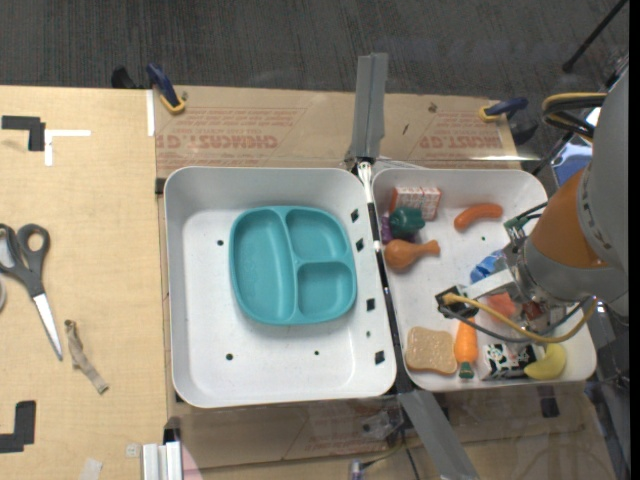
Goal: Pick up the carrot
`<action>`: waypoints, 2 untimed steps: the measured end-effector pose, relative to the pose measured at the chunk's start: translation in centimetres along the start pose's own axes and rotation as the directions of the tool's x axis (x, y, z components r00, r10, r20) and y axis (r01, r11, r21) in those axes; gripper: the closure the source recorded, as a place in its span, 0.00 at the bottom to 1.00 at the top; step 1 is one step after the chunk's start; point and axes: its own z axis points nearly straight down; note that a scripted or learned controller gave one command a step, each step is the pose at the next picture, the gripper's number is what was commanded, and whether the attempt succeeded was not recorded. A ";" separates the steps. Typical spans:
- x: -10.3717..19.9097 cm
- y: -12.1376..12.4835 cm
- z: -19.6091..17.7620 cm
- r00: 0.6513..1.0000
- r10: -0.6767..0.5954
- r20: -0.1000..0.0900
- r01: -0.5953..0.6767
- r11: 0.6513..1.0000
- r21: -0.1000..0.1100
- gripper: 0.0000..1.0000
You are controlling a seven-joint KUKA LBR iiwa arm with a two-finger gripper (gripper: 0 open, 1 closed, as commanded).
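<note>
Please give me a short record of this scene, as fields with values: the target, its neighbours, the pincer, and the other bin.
target: carrot, lying in the right bin near its front wall
neighbours: bread slice to its left, yellow fruit to its right
pincer: pincer low over the right bin, right of the carrot
other bin: left bin holds a teal divided plate
outside bins: scissors on the bench

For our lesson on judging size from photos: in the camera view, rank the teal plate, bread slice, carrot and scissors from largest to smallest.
1. teal plate
2. scissors
3. bread slice
4. carrot, though wiring partly hides it.
</note>
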 end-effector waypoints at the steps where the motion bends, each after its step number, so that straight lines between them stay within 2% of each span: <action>1: 0.7 -2.1 0.0 1.000 0.024 -0.006 -0.024 1.000 0.001 0.00; 2: 0.1 -3.0 1.0 0.923 -0.385 0.008 0.385 0.923 0.027 0.00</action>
